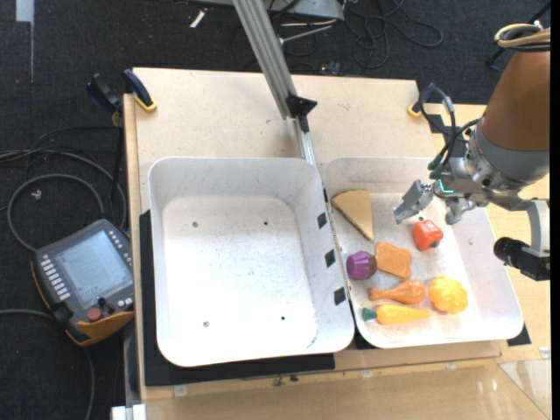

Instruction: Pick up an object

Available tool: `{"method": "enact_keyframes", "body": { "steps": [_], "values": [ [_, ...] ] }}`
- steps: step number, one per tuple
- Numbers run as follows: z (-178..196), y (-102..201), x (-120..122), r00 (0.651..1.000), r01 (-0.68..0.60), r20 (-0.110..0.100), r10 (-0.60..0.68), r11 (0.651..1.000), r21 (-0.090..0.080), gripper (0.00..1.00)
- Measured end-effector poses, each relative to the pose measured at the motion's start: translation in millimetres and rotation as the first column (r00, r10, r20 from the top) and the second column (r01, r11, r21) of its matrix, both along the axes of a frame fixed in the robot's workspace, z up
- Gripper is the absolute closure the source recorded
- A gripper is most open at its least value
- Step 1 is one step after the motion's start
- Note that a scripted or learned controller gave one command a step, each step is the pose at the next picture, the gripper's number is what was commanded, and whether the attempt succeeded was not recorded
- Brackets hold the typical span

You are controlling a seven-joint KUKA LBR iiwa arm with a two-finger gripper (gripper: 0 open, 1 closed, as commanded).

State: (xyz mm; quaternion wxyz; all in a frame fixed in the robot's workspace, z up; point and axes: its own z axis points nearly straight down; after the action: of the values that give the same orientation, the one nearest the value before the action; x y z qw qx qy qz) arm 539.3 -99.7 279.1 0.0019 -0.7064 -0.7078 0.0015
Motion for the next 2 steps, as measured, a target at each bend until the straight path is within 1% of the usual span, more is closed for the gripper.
{"method": "enact_keyframes", "body": {
  "steps": [1,2],
  "values": [
    [2,0,1,1.000,0.002,0.004,-0.002,1.000,-0.001,0.00],
    [-42,4,0,1.000,0.003,0.000,-0.003,1.000,0.000,0.00]
  ]
}}
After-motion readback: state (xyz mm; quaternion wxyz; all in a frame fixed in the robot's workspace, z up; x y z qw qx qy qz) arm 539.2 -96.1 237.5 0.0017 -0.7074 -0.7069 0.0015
